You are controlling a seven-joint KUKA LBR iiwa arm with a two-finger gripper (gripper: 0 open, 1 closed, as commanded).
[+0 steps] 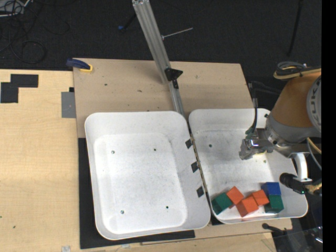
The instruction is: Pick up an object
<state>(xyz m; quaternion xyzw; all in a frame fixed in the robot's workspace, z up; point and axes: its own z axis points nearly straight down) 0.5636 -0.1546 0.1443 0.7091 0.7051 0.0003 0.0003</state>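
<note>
Claw (251, 149) hanging low over the right bin (226, 125); spread or pressed together, cannot tell. Coloured blocks (251, 200) clustered nearer the camera than claw, well apart, against bin's front wall.

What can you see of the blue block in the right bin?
The blue block is a small cube-like piece, plain blue with a matte look. It lies in the right bin, near its front right corner. It touches an orange block and a green block, apart from the gripper.
</note>
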